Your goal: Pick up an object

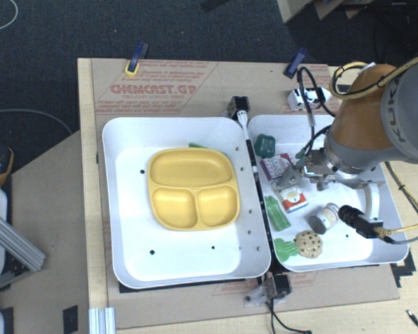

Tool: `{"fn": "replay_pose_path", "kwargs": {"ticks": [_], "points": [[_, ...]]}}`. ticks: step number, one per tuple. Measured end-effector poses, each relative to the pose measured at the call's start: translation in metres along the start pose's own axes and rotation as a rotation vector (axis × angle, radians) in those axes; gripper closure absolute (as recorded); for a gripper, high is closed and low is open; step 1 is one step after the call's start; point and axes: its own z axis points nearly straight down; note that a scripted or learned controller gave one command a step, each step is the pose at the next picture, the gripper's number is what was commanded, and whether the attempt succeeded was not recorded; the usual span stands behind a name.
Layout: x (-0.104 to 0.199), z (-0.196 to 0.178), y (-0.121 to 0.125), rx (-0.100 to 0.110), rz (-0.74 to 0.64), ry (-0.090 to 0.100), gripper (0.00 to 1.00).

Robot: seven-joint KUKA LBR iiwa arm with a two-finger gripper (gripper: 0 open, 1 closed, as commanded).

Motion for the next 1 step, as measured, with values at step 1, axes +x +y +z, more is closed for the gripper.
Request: {"fn": "replay_pose_path", "kwargs": {"ticks": [1], "points": [[0.0008, 0.036, -0.0006, -0.002, 0.0, 0.0, 0.0]]}}
